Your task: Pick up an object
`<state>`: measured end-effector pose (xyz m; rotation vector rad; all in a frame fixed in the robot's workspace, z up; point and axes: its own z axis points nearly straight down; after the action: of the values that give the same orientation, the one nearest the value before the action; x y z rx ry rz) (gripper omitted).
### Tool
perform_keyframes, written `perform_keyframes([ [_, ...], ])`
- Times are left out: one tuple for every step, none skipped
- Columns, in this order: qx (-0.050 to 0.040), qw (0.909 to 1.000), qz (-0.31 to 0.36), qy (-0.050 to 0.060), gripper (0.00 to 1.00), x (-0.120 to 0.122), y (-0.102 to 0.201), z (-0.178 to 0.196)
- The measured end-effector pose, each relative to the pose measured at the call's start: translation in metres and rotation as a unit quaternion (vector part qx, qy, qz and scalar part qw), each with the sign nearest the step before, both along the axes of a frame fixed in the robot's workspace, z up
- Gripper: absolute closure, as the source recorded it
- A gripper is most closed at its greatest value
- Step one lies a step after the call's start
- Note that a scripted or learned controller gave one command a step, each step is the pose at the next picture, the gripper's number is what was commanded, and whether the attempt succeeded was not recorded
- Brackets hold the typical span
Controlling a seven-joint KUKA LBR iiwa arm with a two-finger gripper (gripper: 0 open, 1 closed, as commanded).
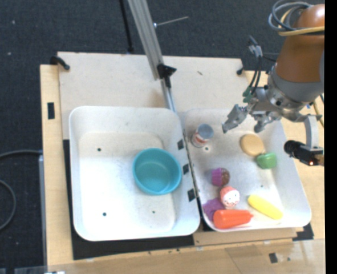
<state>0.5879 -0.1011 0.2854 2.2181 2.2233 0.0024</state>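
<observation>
My gripper (pixel 249 122) hangs over the far part of the right bin (pixel 291 181), fingers spread open with nothing between them. Just below and to its right lies a tan bun-shaped object (pixel 251 144), with a green object (pixel 266 161) beside it. A small can (pixel 202 135) stands to the gripper's left near the bin's divider. Nearer the front lie a purple object (pixel 219 176), a white and red ball (pixel 230 197), a yellow banana-like piece (pixel 264 206) and an orange carrot-like piece (pixel 232 218).
The left bin (pixel 94 153) holds a teal bowl (pixel 157 170). A slanted metal post (pixel 148 39) rises from between the bins at the back. A black fitting (pixel 302 151) sticks in at the right bin's right edge.
</observation>
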Motion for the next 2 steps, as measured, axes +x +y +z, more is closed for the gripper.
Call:
perform_keyframes([
  [0.0,1.0,-0.001,0.0,0.0,0.0,0.0,0.0],
  [-0.0009,1.0,-0.002,0.003,0.0,-0.001,0.004,-0.062],
])
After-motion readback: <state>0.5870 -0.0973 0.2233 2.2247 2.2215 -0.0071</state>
